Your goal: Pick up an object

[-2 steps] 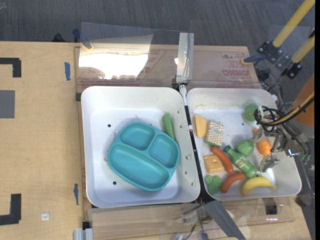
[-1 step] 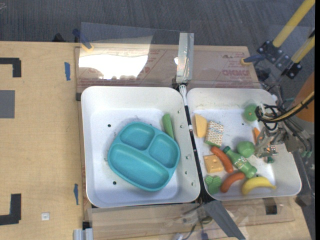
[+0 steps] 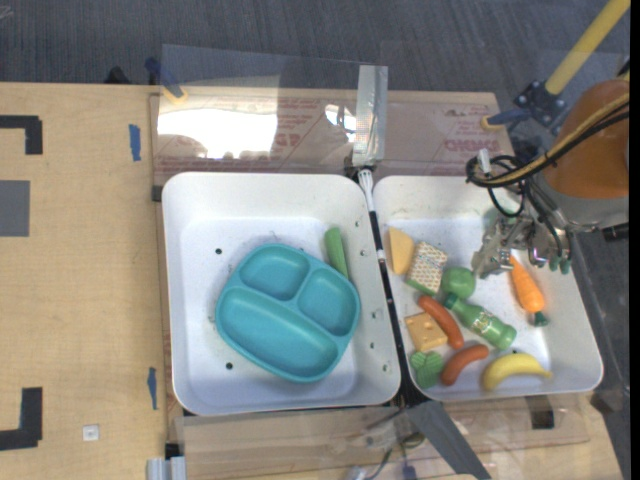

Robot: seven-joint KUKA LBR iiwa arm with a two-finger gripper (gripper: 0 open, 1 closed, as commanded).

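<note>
A: Where's the arm sitting right now?

B: It comes in from the right edge of the frame, and its tool (image 3: 503,251) hangs low over the upper right part of the right bin (image 3: 585,353). The metal fingers sit just beside the carrot (image 3: 527,286), which lies along the bin's right wall.

A: Is it grasping anything?

B: Nothing shows between the fingers. Cables and brackets clutter that spot, so whether the tool is clenched or released I cannot tell.

A: What could it go for?

B: Plenty. The right bin carries a cluster of toy food in the lower right of the frame: a green bottle (image 3: 485,321) lying on its side mid-bin, a cheese wedge (image 3: 401,251) towards the bin's upper left, a patterned cracker (image 3: 429,264) touching it, a red sausage (image 3: 441,319), and a banana (image 3: 514,370) near the bottom wall. The carrot is nearest the tool, so I'd judge that the likely target.

A: Why would it choose that one?

B: It lies a little apart from the heap, so fingers can straddle it without nudging the neighbours. The wall close beside it could crowd one finger, though.

A: And the other bin?

B: The left bin (image 3: 190,268), centre frame, holds a teal divided plate (image 3: 288,313) and a green pod-like piece (image 3: 336,251) against the shared wall. Both bins rest on the wooden worktop (image 3: 70,268), side by side so things can pass between them.
</note>
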